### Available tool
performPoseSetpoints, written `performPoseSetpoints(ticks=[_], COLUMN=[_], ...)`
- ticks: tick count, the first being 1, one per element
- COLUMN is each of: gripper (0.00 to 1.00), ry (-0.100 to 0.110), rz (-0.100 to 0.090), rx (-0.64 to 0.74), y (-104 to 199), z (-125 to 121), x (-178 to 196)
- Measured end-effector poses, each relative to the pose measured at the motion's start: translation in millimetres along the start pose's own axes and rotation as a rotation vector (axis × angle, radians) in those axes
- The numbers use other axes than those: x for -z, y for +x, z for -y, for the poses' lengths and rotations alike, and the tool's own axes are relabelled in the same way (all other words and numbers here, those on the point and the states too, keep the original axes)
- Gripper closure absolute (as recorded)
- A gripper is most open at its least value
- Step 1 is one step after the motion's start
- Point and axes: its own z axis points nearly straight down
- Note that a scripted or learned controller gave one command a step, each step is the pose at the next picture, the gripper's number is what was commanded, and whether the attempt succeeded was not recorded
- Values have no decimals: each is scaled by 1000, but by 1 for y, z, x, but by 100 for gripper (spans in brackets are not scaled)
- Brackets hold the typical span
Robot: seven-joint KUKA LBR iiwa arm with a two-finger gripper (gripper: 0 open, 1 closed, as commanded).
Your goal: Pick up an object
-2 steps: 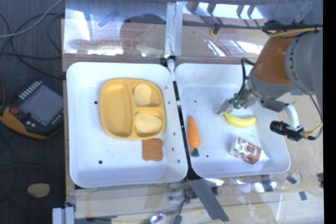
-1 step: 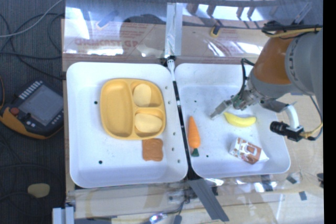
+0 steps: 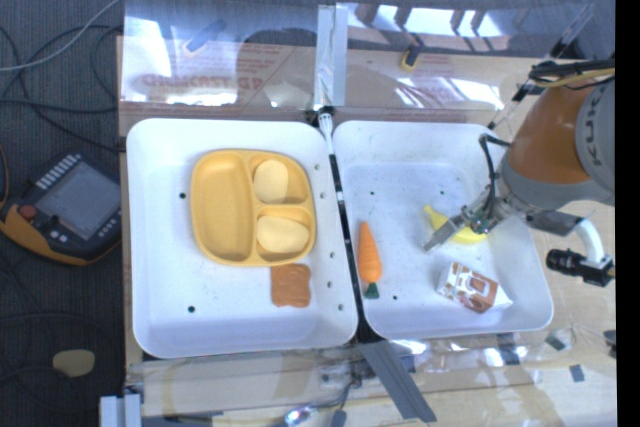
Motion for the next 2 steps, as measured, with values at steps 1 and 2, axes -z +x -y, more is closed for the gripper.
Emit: performPoseSetpoints(ticks=[1, 2], gripper=[0, 0], ry=[3, 2], rz=[-1, 0], rx=[108, 212], y=[-10, -20], z=[-16, -18], x=[15, 66])
